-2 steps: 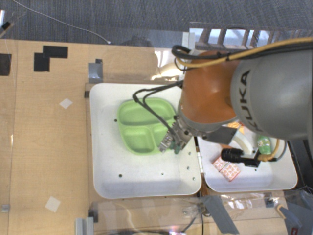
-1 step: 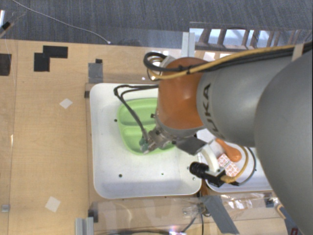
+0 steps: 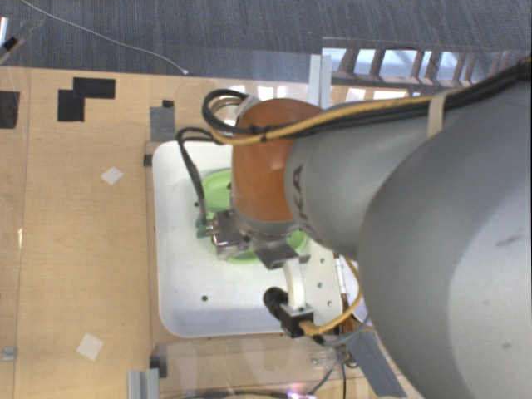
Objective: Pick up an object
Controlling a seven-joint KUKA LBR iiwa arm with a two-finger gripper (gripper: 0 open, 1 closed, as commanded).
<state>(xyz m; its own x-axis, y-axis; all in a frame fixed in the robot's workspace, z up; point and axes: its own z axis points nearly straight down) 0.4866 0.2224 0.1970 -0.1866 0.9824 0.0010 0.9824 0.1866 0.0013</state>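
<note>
Green round object (image 3: 218, 188), flat and plastic-looking, was the likely pick target; it lay in the shallow white plastic bin (image 3: 179, 293), toward that bin's far side, mostly covered by the arm.

Largest first: the grey KUKA arm (image 3: 432, 223) came in from the right and took up much of the view, its bulk hanging over the bin because the wrist was pointed straight down into it. The orange band (image 3: 262, 165) sat directly over the green object, with a yellow cable (image 3: 349, 113) draped across the top and a black cable loop (image 3: 218, 106) at the far edge.

The wooden bench (image 3: 75, 248) carried black square markers (image 3: 83, 98), probably for camera calibration.

The gripper (image 3: 226, 231) hung below the wrist, right at the green object's near edge, a sliver of green showing under it on either side. Whether it was spread, closed, or clamped on anything could not be told from this angle. Judged from position, the arm was down at grasp height; contact was unconfirmed.
</note>
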